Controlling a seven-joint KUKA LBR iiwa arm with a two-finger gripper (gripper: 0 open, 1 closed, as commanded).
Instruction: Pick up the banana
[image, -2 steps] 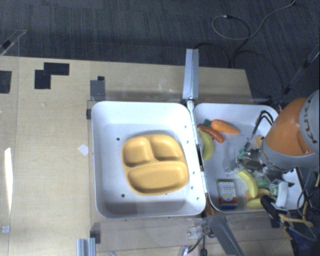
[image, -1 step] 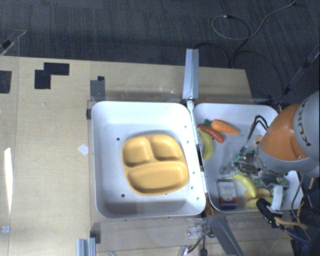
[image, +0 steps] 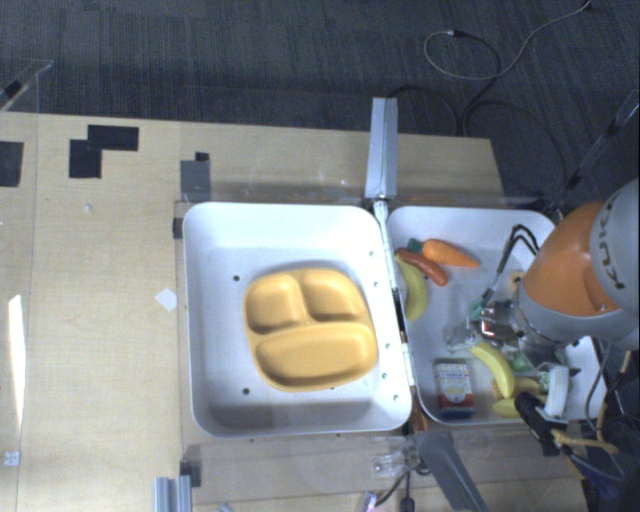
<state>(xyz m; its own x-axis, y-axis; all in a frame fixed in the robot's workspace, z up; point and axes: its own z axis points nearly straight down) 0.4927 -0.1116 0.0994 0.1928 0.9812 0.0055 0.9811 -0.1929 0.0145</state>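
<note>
Arm: the grey KUKA arm (image: 585, 270) with its orange band reaches in from the right and hangs over the right-hand bin (image: 445, 225), its bulk covering that bin's right side.
Gripper: the gripper (image: 487, 328) sits low in the right bin, just above and touching or nearly touching the top end of a banana; from where I stand the metal parts are a small glinting tangle, and I cannot tell how it is set or whether it has anything in it.
Banana: the banana (image: 497, 367) lies on the floor of the right bin, toward the near edge, slanting down and to the right. A second banana (image: 414, 290) lies against the left wall of the same bin, well apart from the gripper.
Neighbours: a carrot (image: 447, 253) and a red pepper-like piece (image: 424, 267) rest at the far end of the right bin; a small boxed item (image: 454, 385) stands just left of the near banana.
Left bin: the left bin (image: 215, 300) carries a yellow divided tray (image: 310, 327).
Step in hand: my reading is the approach or grasp stage, with the banana not lifted.
Next move: it seems to call for closing across the banana's middle, clear of the box, then a straight lift.
</note>
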